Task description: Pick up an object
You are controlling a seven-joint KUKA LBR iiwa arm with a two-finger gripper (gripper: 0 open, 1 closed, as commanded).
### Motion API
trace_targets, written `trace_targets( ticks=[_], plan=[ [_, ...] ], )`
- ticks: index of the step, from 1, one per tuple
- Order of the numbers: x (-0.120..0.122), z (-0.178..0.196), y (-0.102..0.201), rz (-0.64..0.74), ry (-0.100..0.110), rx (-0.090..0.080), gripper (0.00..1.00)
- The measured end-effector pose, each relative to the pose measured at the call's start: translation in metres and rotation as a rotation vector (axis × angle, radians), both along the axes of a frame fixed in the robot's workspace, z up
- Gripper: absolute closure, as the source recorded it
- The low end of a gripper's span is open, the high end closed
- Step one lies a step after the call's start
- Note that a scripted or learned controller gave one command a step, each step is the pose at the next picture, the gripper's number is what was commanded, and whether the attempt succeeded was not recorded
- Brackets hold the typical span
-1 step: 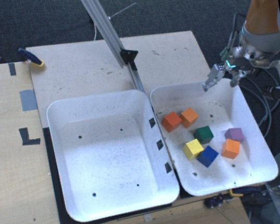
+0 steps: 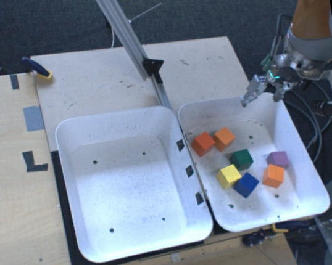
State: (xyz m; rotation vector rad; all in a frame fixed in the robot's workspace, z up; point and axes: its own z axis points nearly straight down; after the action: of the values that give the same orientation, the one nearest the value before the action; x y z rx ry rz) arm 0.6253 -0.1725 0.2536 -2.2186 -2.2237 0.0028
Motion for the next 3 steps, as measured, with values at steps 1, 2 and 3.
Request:
trace_targets(
  ticks=[1, 2, 3],
  plan=[
    [-0.008, -0.047, 0.003, -0.001, 0.005, 0.001, 0.0],
    [-0.012, -0.093, 0.009, -0.001, 0.005, 0.001, 0.0],
    [-0.006, -0.135, 0.01, 0.0, -0.014, -0.002, 0.0]
  ],
)
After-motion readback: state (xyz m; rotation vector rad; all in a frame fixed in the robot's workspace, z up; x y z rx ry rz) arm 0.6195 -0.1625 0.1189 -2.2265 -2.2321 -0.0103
